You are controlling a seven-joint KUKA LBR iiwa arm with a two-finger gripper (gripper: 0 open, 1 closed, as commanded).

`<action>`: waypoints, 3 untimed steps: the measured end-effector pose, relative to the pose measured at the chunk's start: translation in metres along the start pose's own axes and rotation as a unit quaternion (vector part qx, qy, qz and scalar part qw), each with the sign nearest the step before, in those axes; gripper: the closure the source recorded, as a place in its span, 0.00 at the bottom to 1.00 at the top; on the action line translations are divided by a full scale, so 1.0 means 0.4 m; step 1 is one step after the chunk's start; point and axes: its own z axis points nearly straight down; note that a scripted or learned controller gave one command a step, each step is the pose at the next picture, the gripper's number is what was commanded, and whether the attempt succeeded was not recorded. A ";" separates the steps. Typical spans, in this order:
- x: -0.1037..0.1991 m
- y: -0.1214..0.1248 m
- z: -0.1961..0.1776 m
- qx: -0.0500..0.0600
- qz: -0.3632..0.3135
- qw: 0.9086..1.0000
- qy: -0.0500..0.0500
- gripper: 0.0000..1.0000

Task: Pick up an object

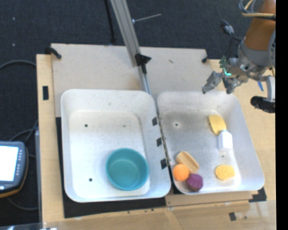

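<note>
My gripper (219, 86) hangs above the back rim of the right bin (201, 102), open, with nothing between its fingers. Down in that bin lie a yellow oval piece (216, 123), a small white block (225, 140) just in front of it, a ridged yellow piece (224, 172), a tan bread-like piece (187, 161), an orange ball (181, 172) and a purple ball (195, 182). All of them sit well in front of the gripper. A teal bowl (127, 168) stands in the left bin (81, 114).
A slanted aluminium post (127, 28) rises behind the seam between the bins. A tablet-like pendant (5, 166) lies off the bench at the left. The bins rest on a wooden board (96, 66).
</note>
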 end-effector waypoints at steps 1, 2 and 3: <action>-0.010 -0.020 0.151 0.002 0.002 1.000 0.001 0.00; 0.004 -0.021 0.304 0.002 0.000 1.000 0.001 0.00; 0.002 -0.020 0.317 0.000 0.000 1.000 0.000 0.00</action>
